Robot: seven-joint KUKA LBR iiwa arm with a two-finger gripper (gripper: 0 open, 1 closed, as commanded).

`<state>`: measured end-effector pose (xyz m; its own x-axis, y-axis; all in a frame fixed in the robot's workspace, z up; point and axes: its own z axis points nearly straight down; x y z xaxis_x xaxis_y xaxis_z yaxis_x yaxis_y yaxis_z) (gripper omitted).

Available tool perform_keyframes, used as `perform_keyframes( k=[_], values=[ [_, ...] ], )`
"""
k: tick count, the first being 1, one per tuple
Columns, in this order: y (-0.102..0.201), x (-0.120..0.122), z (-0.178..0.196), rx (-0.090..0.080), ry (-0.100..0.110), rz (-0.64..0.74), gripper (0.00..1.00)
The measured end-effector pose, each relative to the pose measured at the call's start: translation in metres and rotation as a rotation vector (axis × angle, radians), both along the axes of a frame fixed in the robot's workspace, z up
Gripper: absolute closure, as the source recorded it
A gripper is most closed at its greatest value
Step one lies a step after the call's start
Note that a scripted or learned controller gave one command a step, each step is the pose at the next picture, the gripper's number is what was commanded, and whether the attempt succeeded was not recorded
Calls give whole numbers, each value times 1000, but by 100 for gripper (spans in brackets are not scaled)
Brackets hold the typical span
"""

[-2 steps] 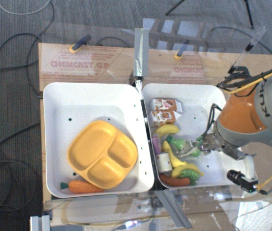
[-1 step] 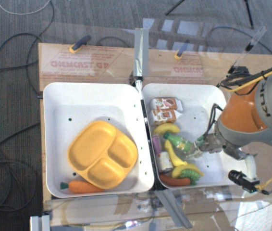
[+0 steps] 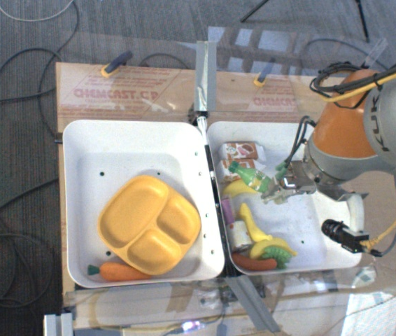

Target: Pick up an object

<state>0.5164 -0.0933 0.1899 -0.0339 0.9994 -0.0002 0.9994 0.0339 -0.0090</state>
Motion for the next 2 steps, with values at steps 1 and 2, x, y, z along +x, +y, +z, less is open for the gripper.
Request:
perform_keyframes(
  k=[1,2],
  values=[
    [0,0,0,0,0,0,0],
    [0,0,0,0,0,0,0]
  ],
)
